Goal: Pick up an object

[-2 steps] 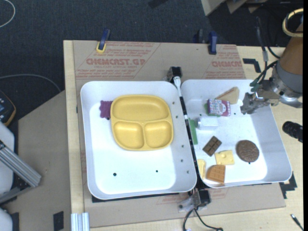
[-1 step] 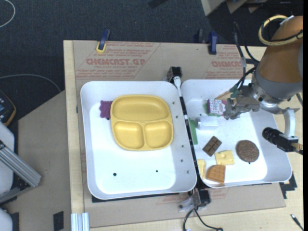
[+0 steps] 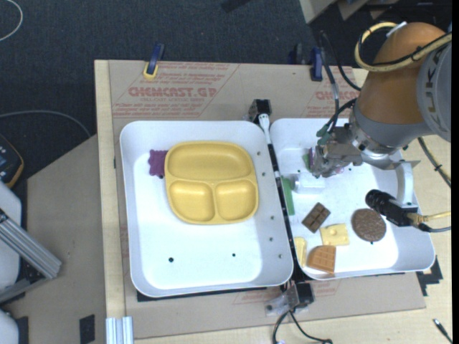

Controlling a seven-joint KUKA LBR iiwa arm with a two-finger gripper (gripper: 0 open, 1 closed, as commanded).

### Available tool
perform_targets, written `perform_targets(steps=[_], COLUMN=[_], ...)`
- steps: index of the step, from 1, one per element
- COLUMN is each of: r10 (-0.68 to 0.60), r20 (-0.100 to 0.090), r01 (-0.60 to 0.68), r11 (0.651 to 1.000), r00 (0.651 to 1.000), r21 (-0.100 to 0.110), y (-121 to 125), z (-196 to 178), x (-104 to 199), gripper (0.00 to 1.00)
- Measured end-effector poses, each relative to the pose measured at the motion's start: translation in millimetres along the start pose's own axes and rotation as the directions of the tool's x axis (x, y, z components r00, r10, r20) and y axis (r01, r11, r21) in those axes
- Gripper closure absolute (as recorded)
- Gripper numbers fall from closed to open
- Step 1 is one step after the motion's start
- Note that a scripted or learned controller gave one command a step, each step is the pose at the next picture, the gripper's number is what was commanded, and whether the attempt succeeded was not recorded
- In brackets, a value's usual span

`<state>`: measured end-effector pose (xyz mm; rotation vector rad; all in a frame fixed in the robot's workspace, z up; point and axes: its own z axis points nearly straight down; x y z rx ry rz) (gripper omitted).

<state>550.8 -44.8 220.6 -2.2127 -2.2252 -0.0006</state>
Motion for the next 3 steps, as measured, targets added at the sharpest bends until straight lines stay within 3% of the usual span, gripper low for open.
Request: perform_targets(steps=[1,3], r10=[0.001,0.006], r20=[0.002,0.002], r01=[-0.001,-0.006], r11=[1.000,1.000], r00=[1.000,1.000], r21=[-0.005,0.000], y=[6.3,-2.1], z=[-11.5,5.2], x=[26.7,21.2], gripper=[1.00,1.00])
